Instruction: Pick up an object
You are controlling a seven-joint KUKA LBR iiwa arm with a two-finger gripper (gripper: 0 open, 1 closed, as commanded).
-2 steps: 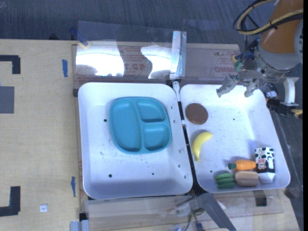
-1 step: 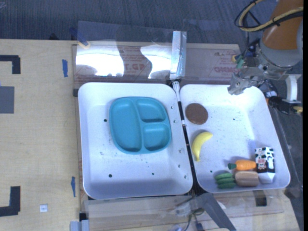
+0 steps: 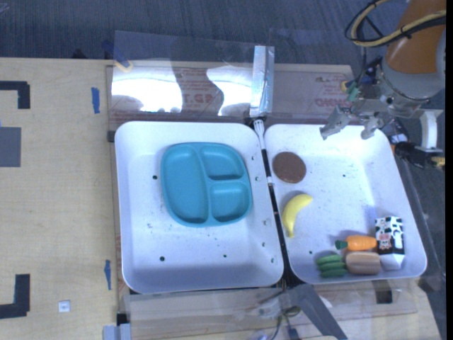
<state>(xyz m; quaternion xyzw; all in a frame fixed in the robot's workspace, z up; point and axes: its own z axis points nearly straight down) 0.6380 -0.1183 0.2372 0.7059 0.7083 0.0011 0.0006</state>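
Two shallow white bins are seen side by side on the table (image 3: 49, 190), the left bin (image 3: 134, 261) toward the middle of the frame and the right bin (image 3: 410, 211) toward the right edge. A blue divided tray (image 3: 205, 183) is laid flat in the left bin, with three compartments. In the right bin, a brown round disc (image 3: 289, 167) is placed near the upper left corner, and a yellow banana (image 3: 295, 211) is set just below it, apart from it. Along the lower right of that bin a cluster is gathered: a green vegetable piece (image 3: 330, 264), an orange carrot (image 3: 359, 243), a tan bread-like piece (image 3: 363, 263) and a small black-and-white carton (image 3: 389, 236), packed close together. The gripper (image 3: 351, 128) is held over the upper edge of the right bin, at the upper right of the frame, below the arm's orange band (image 3: 421, 20). Its two fingers are spread apart, and nothing is seen between them. The gripper is kept well apart from the cluster and from the banana.
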